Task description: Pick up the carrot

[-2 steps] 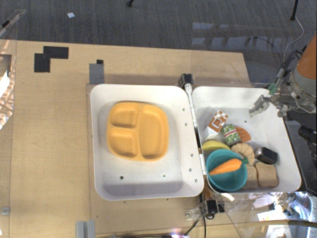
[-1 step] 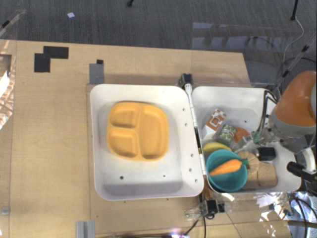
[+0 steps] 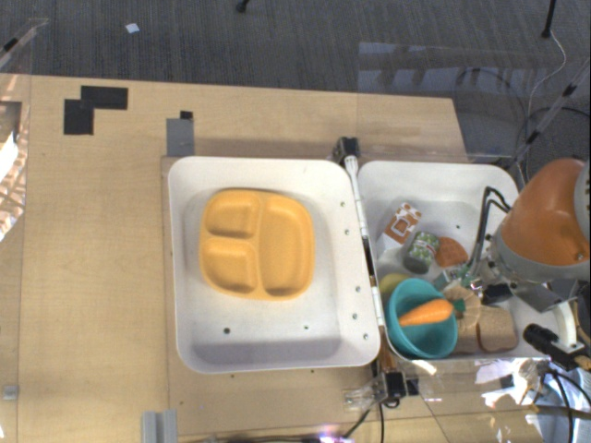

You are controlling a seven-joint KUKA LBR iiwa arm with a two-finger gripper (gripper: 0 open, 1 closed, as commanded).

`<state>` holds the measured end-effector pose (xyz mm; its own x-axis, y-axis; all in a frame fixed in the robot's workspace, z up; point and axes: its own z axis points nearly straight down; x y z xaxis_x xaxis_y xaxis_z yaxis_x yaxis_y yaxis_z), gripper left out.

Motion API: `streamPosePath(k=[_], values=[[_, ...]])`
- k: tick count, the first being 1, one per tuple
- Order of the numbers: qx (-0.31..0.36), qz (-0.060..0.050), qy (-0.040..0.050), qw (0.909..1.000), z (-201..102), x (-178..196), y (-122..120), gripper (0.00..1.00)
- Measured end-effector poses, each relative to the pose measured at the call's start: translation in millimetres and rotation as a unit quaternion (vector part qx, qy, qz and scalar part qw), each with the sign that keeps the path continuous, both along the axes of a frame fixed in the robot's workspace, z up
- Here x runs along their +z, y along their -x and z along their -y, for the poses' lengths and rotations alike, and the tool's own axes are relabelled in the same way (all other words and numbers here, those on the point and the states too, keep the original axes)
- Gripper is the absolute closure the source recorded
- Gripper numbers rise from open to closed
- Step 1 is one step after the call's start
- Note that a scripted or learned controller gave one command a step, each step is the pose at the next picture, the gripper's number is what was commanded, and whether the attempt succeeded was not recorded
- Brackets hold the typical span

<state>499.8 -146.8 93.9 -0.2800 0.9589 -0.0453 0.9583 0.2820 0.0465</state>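
Found the carrot point(image 3: 427, 314) lying across the mouth of a teal bowl point(image 3: 416, 338), at about seven o'clock in the right bin point(image 3: 434, 172). Noted its thin tip pointing toward nine o'clock and its thick end toward three. Saw the gripper point(image 3: 466, 289) hanging low over the bin, just beside the carrot's thick end at roughly two o'clock from it, under the grey wrist and orange band. Could not tell the state of the jaws, spread or pressed together, with the wrist covering them from above. Saw nothing pinched there, so judged the carrot not yet grasped.

Counted clutter close by: a tan block point(image 3: 497, 332) at four o'clock from the bowl, a small can point(image 3: 423, 247) and a brown lump point(image 3: 451, 250) at twelve, a patterned box point(image 3: 403, 221) farther toward eleven. Left the yellow divided plate point(image 3: 257, 244) in the left bin point(image 3: 185, 247) out of concern, well apart at nine o'clock.

Judged the risks as follows. Coming down off-centre, toward the thick end alone, likely to tip the carrot into the bowl or roll it off the rim. Closing along the carrot's length instead of across it, likely to squeeze the tapered body out. Descending too far, likely to strike the bowl's rim at three o'clock and shove or upend it. Drifting toward four o'clock, likely to catch the tan block instead.
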Motion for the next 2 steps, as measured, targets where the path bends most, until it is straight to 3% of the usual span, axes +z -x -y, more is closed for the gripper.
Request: streamPosePath(k=[1, 2], values=[[-0.029, -0.012, -0.0115, 0.9995, -35.4, -3.3, 4.0, 0.0], [-0.026, -0.009, -0.0136, 0.9995, -37.7, 8.8, 0.5, 1.0]])
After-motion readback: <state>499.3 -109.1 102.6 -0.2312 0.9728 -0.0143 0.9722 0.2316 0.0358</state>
